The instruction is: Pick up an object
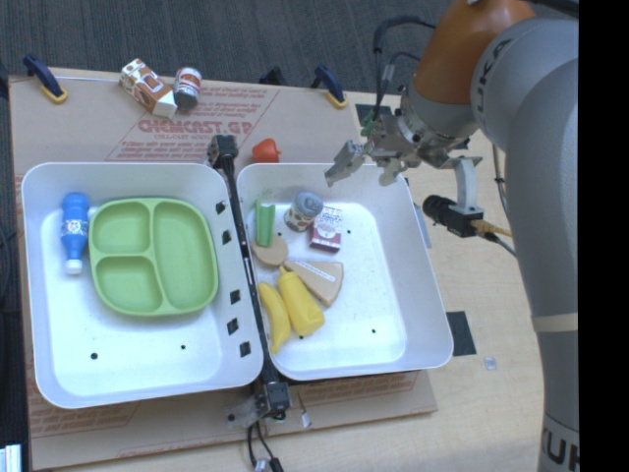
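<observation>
**Camera view: gripper above the right bin's far rim, holding nothing**

Nearest me in the right bin I see two yellow pieces overlapping, their shapes hard to separate. Beyond them lie a tan wedge, a green cylinder, a small red carton and a grey-topped item I can't identify. The gripper hangs over the far rim, fingers spread apart, nothing between them. The left bin carries a green divided plate and a blue bottle.
</observation>
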You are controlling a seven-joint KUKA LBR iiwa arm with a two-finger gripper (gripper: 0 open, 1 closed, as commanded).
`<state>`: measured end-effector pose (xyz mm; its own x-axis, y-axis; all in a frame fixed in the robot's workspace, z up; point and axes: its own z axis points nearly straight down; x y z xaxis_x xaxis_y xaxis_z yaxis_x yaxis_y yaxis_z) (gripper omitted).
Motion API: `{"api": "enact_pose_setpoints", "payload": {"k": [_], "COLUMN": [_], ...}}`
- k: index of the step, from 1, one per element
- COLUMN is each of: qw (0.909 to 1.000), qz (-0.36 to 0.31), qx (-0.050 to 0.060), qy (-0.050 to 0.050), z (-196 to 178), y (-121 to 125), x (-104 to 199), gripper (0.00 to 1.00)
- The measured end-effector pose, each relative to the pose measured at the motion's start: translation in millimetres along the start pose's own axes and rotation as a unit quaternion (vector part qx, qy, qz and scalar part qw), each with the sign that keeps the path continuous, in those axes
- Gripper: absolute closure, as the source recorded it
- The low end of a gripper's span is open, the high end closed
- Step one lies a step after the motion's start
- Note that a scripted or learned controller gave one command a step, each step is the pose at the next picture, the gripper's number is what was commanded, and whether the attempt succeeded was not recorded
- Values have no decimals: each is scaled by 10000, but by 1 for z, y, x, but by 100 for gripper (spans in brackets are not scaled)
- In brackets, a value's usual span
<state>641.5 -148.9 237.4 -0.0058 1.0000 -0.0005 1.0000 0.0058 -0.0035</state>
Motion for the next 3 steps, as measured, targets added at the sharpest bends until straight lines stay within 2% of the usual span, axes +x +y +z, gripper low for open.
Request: {"api": "enact_pose_setpoints", "payload": {"k": [1, 2, 3], "qw": [10000, 10000, 10000], "qz": [0, 13, 1], "qx": [14, -5, -6], "qy": [6, 1, 6], "z": [116, 146, 135], "y": [-75, -14, -13], "x": [58, -19, -18], "gripper": [0, 0, 100]}}
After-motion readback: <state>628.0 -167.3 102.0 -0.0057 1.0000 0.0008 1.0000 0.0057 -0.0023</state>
